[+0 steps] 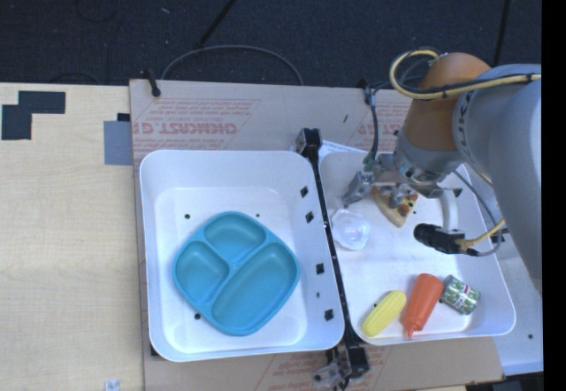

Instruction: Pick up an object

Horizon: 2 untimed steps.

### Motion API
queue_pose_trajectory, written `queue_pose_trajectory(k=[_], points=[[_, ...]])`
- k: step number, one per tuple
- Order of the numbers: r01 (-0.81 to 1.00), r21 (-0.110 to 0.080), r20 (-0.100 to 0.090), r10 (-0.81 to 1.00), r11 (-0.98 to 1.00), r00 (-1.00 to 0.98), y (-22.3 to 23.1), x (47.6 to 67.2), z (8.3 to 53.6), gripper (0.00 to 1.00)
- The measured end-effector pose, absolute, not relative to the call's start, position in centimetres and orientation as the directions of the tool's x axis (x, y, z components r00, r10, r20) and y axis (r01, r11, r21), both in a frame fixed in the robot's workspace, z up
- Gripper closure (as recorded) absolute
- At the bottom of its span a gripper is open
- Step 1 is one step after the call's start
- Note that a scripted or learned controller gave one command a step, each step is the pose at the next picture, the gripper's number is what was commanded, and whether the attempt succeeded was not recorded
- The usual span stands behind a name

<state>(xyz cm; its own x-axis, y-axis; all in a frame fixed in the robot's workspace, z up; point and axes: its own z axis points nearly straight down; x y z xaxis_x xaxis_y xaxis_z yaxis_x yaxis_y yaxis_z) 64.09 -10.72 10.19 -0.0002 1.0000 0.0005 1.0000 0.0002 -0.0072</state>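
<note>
Nearest us, along the near edge of the right bin (389,270), three small things lie in a row: a yellow toy corn cob (384,313) toward the near left corner, an orange carrot-shaped piece (422,302) just beside it and leaning toward it, and a small green-and-white can (460,295) on its side close to the near right corner. In the left bin (164,203) a blue divided plate (235,272) lies flat, turned at an angle, nearer to that bin's near edge than to its far one. Further back in the right bin, a clear plastic cup (350,229) rests against the left wall, about midway along it. Just beyond it and a little toward the middle sits a small tan piece (395,203) with coloured marks on it; we cannot make out what it is. The gripper (361,188) hangs low over the far left part of this bin, just beside the tan piece and just beyond the cup; we cannot tell whether the claw is apart or together, and we see nothing gripped in it. Behind it the grey arm (500,124) with its orange band (442,102) rises over the bin's far right corner. Both bins rest on a sheet of cardboard (221,119) on the pale bench (62,248).
</note>
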Motion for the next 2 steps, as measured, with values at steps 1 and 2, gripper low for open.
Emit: queue_pose_trajectory(k=[1, 2], points=[[1.0, -0.005, 0.0, 1.0, -0.003, 0.003, -10.8, 64.1, 11.5, 1.0], [1.0, 0.003, -0.001, 1.0, -0.004, 0.004, -11.4, 63.5, 17.5, 1.0]])
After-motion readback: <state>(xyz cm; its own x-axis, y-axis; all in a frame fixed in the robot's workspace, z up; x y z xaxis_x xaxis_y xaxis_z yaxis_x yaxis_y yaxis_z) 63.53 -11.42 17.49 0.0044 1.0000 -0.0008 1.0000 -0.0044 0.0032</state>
